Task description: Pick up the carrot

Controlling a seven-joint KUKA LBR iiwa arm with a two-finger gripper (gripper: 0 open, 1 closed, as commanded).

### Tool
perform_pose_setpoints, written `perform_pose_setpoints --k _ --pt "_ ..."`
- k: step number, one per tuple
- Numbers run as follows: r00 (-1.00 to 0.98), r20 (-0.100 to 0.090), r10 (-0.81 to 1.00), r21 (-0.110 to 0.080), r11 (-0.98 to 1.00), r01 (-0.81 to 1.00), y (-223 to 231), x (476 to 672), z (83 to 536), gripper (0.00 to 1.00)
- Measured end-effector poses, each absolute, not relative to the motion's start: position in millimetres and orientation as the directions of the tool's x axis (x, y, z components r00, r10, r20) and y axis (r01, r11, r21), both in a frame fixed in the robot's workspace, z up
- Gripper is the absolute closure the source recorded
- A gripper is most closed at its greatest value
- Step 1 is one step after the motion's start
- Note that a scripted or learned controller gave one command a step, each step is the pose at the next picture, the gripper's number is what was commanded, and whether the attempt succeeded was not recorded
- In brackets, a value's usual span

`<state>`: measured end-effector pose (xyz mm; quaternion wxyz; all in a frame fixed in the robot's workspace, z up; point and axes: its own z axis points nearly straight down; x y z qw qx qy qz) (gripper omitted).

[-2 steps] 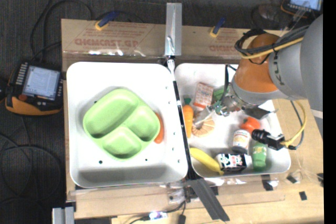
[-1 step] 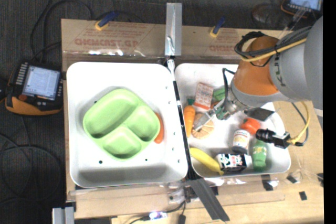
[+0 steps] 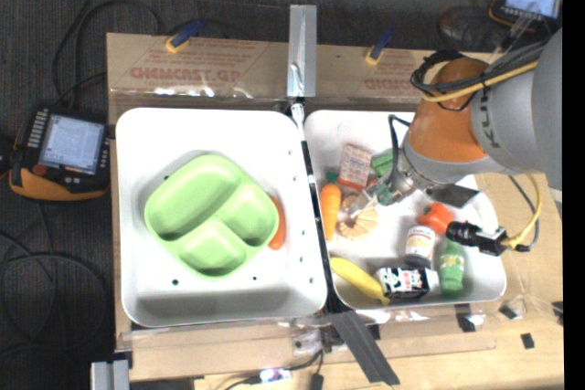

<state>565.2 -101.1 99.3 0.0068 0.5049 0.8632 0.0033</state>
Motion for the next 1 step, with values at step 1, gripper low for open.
perform_pose_setpoints --k 1 --pt "-0.715 -0.022 0.699 0.016 0.716 0.698 -103.6 502.3 91.5 1.0"
